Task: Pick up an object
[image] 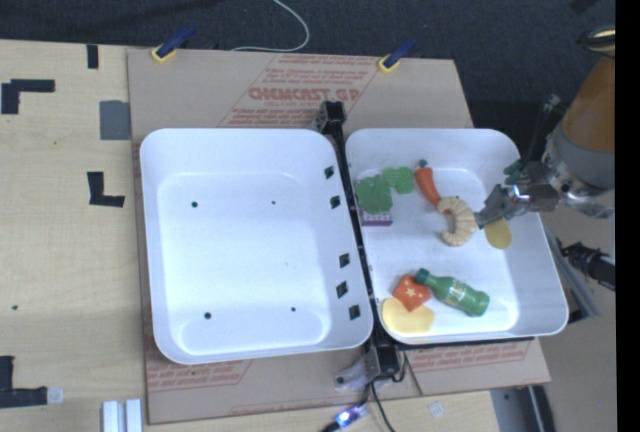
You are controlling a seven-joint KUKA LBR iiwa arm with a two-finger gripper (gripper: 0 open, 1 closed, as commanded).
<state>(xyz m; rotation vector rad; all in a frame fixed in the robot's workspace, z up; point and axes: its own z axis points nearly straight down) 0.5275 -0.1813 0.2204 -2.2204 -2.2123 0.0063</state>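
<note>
Your gripper [497,208] hangs near the right bin's [530,320] right edge, jaws apart, croissant [458,221] just left.

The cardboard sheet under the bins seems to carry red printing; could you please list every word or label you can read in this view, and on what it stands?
"CHEMCAST GP" in red, on the cardboard sheet, above the bins.
Smaller red lines beneath it: too blurred to read.
Label on the green bottle: too small to read.
</note>
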